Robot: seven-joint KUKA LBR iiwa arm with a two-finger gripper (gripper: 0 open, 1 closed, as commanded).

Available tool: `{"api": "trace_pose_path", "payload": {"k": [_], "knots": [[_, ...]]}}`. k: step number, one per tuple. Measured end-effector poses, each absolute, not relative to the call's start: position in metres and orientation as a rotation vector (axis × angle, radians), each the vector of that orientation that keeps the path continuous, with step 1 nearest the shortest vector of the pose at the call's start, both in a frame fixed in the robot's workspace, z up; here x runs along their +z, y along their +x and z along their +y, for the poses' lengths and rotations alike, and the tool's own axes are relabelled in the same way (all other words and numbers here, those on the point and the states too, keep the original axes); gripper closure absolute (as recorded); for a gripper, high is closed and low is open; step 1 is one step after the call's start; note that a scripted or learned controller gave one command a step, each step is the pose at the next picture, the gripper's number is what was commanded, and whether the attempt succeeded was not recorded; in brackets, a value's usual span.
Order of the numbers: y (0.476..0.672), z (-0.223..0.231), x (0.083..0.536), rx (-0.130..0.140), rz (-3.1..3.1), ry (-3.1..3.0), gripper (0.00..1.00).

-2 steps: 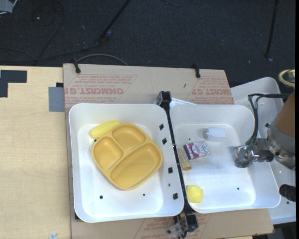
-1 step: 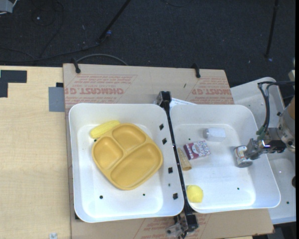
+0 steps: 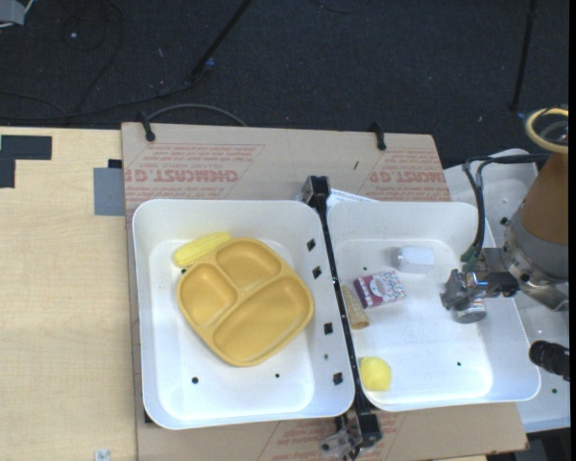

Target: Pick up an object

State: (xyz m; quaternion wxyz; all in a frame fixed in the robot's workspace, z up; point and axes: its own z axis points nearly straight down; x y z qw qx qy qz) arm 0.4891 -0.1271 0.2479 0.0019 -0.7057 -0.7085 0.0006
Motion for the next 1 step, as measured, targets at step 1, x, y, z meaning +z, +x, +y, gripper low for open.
{"api": "trace_pose_path", "payload": {"k": [1], "knots": [[0.4838,-0.0717,0.2529,0.001,-2.224,-2.212,1.00]]}}
